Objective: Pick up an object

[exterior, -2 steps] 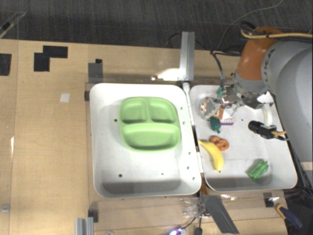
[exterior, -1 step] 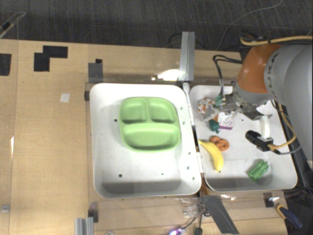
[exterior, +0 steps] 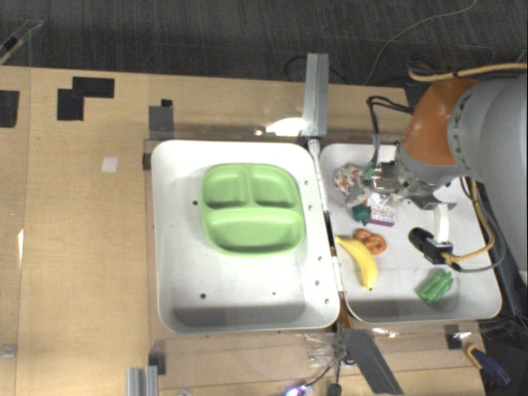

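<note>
Grey gripper (exterior: 381,190) low in right bin (exterior: 478,304), over purple-white packet (exterior: 381,214) — finger state: cannot tell. Banana (exterior: 361,258) untouched. Nothing visibly lifted — pick undone.

This is a robotics lab. A pale wooden surface (exterior: 74,246) carries two white bins (exterior: 177,304) set side by side, with metal brackets (exterior: 317,97) at their edges and black markers (exterior: 82,96) stuck on the wood. A grey and orange arm (exterior: 462,126) reaches over the right bin, cables (exterior: 474,246) trailing from it. Test props lie there: a toy banana (exterior: 360,258), a green block (exterior: 435,287). A green tray (exterior: 252,207) sits in the left bin. Dark carpet (exterior: 206,15) lies beyond.
</note>
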Available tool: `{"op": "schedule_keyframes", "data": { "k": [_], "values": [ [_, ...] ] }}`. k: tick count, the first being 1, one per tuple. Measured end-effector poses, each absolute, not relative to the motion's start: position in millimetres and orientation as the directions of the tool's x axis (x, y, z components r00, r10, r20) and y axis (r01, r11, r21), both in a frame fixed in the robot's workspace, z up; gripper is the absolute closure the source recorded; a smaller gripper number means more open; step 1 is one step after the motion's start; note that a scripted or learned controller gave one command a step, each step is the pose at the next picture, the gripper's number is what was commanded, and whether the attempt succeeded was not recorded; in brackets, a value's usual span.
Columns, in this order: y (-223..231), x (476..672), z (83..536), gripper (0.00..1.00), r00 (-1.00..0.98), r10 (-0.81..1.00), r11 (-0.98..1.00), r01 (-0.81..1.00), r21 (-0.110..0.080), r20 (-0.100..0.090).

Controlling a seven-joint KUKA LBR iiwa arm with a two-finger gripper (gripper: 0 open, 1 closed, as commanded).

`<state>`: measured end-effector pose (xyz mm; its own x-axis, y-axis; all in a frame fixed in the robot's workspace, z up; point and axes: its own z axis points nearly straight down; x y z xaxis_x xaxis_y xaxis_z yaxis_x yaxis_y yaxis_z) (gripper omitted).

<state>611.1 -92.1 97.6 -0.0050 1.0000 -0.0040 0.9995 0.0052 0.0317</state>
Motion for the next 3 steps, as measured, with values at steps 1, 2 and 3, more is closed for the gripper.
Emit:
{"op": "schedule_keyframes", "data": {
  "k": [1,2,3],
  "values": [
    [-95.2,517.2,116.9,0.0,-0.023,1.0,0.023,1.0,0.004,0.0],
    [-88.4,493.1,92.3,0.0,0.02,1.0,-0.02,1.0,0.021,-0.002],
    [-113.8,534.7,91.5,0.0,-0.019,1.0,0.019,1.0,0.017,0.001]
  ]
}}
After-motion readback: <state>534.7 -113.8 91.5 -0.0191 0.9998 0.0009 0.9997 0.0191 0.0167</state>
